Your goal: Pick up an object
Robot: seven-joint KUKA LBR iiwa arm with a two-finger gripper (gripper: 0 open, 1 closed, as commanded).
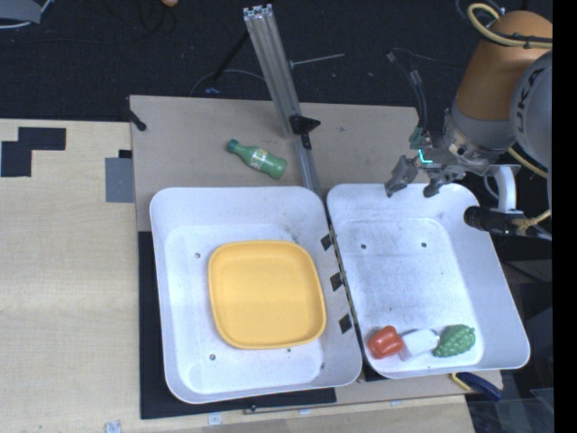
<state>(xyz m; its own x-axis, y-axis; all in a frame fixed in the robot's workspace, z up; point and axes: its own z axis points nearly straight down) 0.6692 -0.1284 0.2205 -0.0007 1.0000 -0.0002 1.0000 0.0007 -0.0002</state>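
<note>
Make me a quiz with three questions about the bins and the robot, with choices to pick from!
1. Where is the yellow plate?
A. In the left bin
B. In the right bin
C. On the bench behind the bins

2. How many small things lie in the near corner of the right bin?
A. One
B. Three
C. Five

3. What is between the gripper fingers?
A. The green bottle
B. The red toy
C. Nothing

Answers:
1. A, the plate lies flat in the middle of the left bin.
2. B, a red toy, a white piece and a green bumpy toy sit in a row there.
3. C, the fingers are spread over the far edge of the right bin with only bare space between them; the green bottle lies on the bench.
</note>
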